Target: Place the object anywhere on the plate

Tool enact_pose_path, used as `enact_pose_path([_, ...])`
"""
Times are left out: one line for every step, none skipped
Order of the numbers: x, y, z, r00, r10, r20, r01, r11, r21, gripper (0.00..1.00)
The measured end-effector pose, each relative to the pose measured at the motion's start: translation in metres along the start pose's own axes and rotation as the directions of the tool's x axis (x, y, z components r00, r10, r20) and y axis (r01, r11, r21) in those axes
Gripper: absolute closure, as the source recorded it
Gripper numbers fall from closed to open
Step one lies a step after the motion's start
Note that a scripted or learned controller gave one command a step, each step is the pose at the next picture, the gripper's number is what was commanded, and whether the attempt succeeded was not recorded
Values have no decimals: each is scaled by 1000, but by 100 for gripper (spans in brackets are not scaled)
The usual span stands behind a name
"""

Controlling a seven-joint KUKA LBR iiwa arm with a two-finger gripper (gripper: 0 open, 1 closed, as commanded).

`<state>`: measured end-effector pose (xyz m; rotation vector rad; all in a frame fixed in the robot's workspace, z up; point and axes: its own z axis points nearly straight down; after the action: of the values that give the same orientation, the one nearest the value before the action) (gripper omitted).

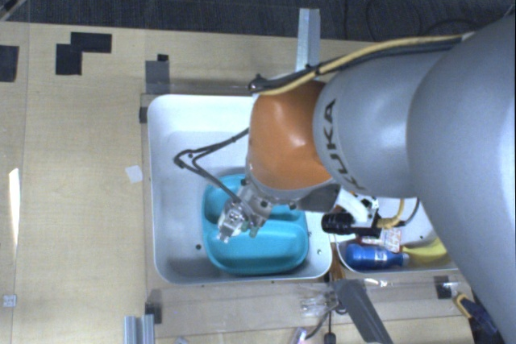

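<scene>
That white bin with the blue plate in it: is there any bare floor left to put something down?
Yes. The left bin has bare white floor along its left wall and across its back, behind the plate. A thin strip lies in front of the plate. The plate's own middle is crowded by the gripper hanging over it.

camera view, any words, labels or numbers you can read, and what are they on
"KUKA": dark letters running up the grey arm, beside its orange band; the top letter is partly cut off.
Blue bottle in the right bin: any label is too blurred to read.
No other text is legible.
</scene>
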<state>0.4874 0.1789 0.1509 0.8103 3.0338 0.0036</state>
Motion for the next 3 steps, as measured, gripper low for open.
enact_pose_path([-22,-16,22,968,249,10,-249,967,-56,100])
enact_pose_path([-32,1,36,997,74,39,-70,994,-78,100])
enact_pose_path([-37,-62,-35,1000,22,5,-22,1000,-3,100])
